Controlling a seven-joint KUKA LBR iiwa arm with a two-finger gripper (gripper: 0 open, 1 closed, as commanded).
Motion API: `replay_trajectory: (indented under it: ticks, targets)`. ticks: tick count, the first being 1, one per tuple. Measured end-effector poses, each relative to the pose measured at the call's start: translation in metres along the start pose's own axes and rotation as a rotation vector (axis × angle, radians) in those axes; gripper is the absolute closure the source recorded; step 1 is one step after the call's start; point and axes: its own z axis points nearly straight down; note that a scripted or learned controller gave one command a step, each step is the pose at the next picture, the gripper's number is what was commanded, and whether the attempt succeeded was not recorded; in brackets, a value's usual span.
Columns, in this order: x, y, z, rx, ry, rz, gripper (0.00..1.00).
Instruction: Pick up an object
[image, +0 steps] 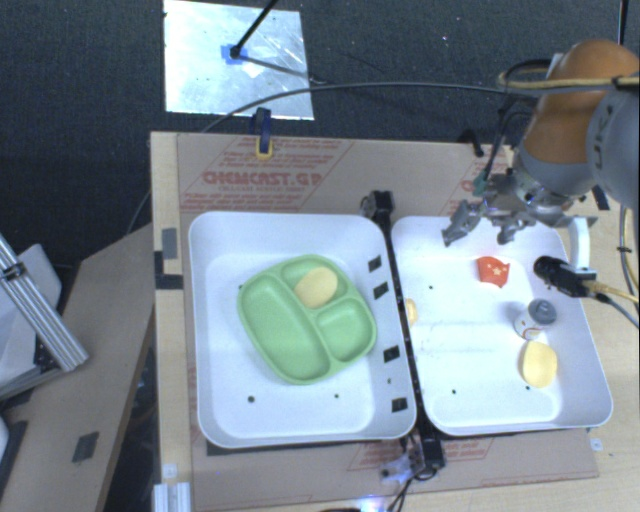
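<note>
My gripper (484, 228) hangs over the far edge of the right bin (450, 400), its two fingers spread apart with nothing between them. A small red object (491, 270) lies just below and to the right of it on the bin floor. Further toward the front sit a small grey round piece (540, 311) and a yellow lemon-shaped object (538, 364). In the left bin (220, 400) a green divided plate (300, 325) holds another yellow object (317, 287) in its upper compartment.
A black clip rail (395, 320) runs between the two bins, with a small yellow piece (410, 311) beside it. A black cable end (558, 273) juts over the right bin's right side. Brown cardboard (270, 175) lies under both bins.
</note>
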Motion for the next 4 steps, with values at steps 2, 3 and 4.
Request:
replay_trajectory:
  ticks: [2, 3, 4]
  targets:
    - [0.003, 0.001, 0.055, -0.008, -0.001, -0.001, 0.00]
    - [0.006, 0.000, 0.118, -0.007, 0.000, 0.000, 0.00]
    - [0.006, 0.000, 0.122, -0.011, -0.001, 0.001, 0.00]
